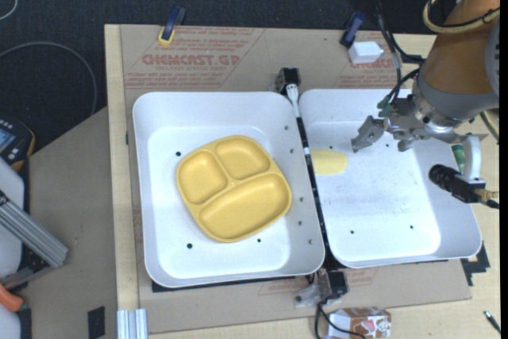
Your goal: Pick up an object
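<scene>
A small pale yellow object (329,162) lies in the right bin (397,242), close to its left wall. My gripper (384,136) hangs over the upper part of that bin, to the right of the yellow object and a little above it. Its two fingers (366,134) are spread apart with nothing between them. A yellow divided plate (232,186) with three compartments rests in the middle of the left bin (159,131).
The grey arm with its orange band (468,20) comes in from the upper right. A black part (452,182) sticks out over the right bin's right side. Clamps (168,26) and a white block (366,52) sit on the cardboard at the back.
</scene>
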Action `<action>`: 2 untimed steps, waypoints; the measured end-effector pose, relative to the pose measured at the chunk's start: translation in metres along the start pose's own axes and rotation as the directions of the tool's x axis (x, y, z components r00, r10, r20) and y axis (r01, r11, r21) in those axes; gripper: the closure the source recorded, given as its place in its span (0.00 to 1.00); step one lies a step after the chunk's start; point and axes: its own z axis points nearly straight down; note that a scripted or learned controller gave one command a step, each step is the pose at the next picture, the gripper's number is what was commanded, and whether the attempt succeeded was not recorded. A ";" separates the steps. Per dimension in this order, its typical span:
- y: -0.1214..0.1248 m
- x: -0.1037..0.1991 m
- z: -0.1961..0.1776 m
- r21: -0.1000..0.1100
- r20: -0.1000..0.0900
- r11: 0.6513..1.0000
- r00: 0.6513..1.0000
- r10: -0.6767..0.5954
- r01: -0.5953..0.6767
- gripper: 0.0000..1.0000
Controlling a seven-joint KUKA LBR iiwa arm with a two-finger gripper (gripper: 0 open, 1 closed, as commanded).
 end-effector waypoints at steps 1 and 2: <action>-0.039 0.049 -0.088 -0.010 -0.001 1.000 1.000 -0.006 0.006 0.00; -0.083 0.149 -0.242 -0.021 -0.006 1.000 1.000 -0.015 0.015 0.00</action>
